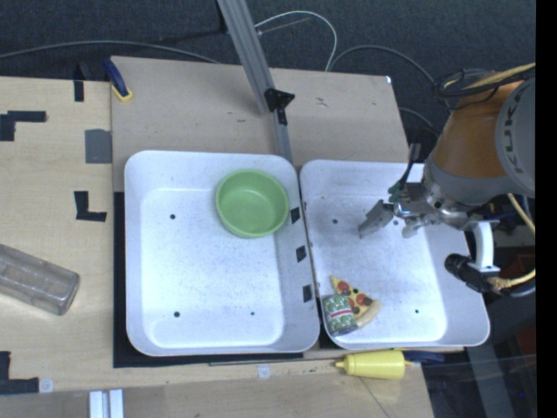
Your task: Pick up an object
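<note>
Currently, claw (376, 222) hovers over right shallow white bin (435, 325), finger spread indeterminate, well apart from pizza-slice toy (350, 304).

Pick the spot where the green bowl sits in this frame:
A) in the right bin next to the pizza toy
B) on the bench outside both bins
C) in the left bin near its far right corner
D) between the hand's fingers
C: the green bowl rests on the left bin floor near its far right corner, well apart from the hand over the right bin.
</note>
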Robot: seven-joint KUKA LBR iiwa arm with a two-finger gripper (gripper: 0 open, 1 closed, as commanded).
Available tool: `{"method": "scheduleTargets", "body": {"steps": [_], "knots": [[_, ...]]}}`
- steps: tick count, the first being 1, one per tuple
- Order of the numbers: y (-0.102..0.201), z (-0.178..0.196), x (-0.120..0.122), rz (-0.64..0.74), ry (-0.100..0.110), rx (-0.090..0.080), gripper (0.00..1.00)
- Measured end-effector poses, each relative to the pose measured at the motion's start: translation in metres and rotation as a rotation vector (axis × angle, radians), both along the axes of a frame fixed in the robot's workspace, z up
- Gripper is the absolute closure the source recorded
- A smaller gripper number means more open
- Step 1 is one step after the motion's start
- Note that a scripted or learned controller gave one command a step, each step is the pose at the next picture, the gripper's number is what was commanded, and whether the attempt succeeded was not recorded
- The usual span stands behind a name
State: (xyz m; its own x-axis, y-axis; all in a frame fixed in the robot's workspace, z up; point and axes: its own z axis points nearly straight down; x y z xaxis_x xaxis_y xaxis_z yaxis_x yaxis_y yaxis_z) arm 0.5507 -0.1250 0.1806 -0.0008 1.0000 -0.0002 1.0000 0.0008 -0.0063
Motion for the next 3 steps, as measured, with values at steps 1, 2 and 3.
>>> {"method": "scheduleTargets", "body": {"steps": [1,2,3], "knots": [[-0.001,-0.063,-0.007,0.0,0.003,0.001,0.0],[0.0,-0.05,-0.005,0.002,-0.002,0.002,1.0],[-0.001,0.012,-0.01,0.001,-0.01,-0.001,1.0]]}}
